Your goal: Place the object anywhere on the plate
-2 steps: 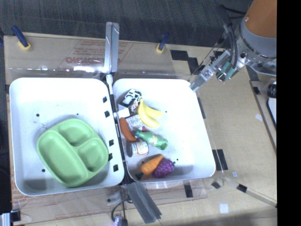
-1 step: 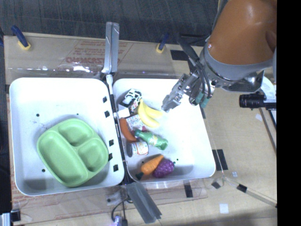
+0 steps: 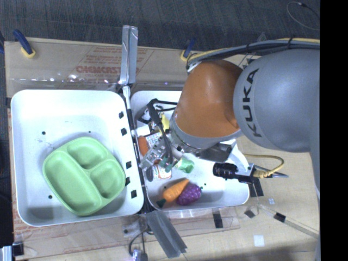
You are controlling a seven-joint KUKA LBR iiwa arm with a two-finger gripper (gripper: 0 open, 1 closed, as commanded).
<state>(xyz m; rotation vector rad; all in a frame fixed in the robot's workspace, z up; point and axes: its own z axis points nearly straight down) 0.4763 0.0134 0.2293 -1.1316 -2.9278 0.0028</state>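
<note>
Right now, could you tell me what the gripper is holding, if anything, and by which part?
It cannot be told: the gripper sits low in the right bin among small items, fingertips lost in clutter.

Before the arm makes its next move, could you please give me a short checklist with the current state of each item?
1. Green divided plate sits flat in the left bin: ok.
2. Plate compartments free to receive an object: ok.
3. End effector is down in the right bin: ok.
4. Object held by the end effector: cannot tell.
5. Toy carrot and purple grapes lie in the right bin, touching: ok.
</note>
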